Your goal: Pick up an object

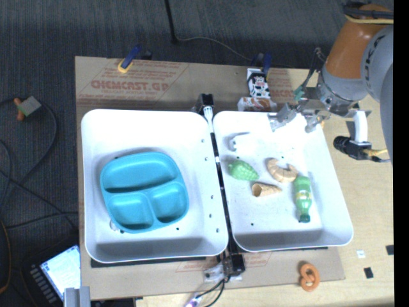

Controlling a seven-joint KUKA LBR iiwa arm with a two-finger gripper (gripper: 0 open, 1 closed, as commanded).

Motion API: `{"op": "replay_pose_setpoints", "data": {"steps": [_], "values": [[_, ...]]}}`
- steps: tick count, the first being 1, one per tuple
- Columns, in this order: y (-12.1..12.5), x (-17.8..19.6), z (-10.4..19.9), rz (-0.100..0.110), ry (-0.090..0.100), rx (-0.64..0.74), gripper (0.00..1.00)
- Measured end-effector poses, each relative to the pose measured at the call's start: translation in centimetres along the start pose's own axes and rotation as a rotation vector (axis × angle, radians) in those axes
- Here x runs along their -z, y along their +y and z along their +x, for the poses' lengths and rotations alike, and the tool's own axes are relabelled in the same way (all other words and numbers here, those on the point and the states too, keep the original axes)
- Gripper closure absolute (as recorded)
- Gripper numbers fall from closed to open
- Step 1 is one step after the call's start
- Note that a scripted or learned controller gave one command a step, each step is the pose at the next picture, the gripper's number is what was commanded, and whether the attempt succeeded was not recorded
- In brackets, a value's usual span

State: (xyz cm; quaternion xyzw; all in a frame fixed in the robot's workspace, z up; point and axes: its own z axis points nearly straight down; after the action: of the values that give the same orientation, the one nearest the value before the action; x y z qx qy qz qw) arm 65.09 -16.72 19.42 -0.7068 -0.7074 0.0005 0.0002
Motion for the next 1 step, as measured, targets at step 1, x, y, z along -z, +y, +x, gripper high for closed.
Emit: {"op": "replay_pose_setpoints", "data": {"steps": [1], "values": [[0.06, -9.87, -3.66, -0.003, 0.001, 0.002, 0.0]]}}
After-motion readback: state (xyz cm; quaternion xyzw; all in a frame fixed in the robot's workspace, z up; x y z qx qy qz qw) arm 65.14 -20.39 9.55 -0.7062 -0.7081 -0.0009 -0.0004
